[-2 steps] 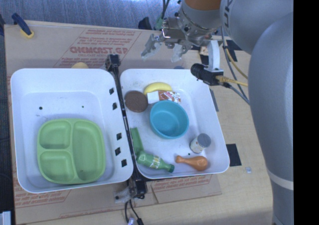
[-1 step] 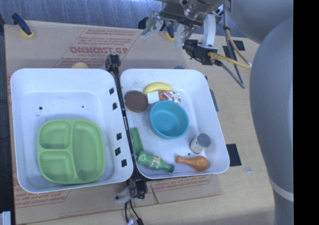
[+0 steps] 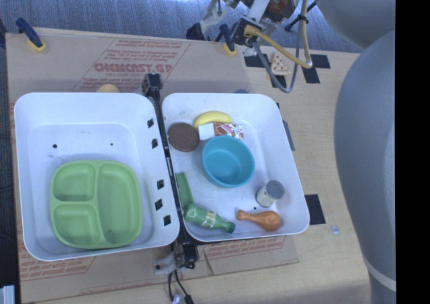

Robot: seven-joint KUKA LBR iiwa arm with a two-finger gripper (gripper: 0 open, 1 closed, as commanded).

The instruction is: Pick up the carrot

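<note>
**A:** Where are we seeing the carrot [image 3: 259,218]?

**B:** In the right bin [image 3: 290,161], near corner, lying flat on the white floor. We read it as smooth, glossy orange plastic, fat and rounded at one end and thinning to a little knob at the other. A green bottle [image 3: 208,218] lies just beside its thin end, and a small grey can [image 3: 270,193] stands just behind it.

**A:** And the other stuff?

**B:** There's a round blue bowl [image 3: 228,160] mid-bin, a flat brown disc [image 3: 183,136], and a curved yellow banana [image 3: 213,119]. The left bin [image 3: 30,134] has a matte green divided plate [image 3: 97,203]. Both bins sit on printed cardboard [image 3: 121,60].

**A:** Gripper?

**B:** The gripper [image 3: 218,32] is up past the bins' far edge, well apart from the carrot. We can't tell if it's open or closed; too much clutter and cabling there.
</note>
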